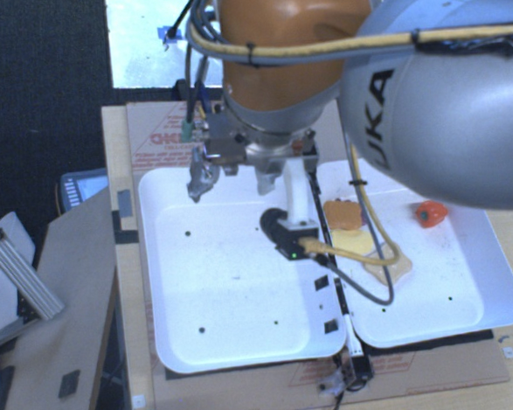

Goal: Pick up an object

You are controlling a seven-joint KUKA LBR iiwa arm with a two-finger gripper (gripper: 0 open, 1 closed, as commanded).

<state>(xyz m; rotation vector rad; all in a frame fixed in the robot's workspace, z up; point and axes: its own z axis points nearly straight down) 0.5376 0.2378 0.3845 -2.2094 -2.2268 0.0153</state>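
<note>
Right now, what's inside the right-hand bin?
In the right bin: a small red-orange object, an orange piece, and a pale flat slice partly under the yellow cable. The arm covers the bin's far edge.

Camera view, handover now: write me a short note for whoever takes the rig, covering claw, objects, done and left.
Claw: over the back edge of the left bin, nothing visible between its fingers; open or shut is not clear from here.
Objects: in the right bin, an orange-topped piece, a pale flat piece in front of it and touching it, a small red-orange item toward the right.
Done: nothing picked.
Left: move over the right bin, grasp one object, lift.
</note>
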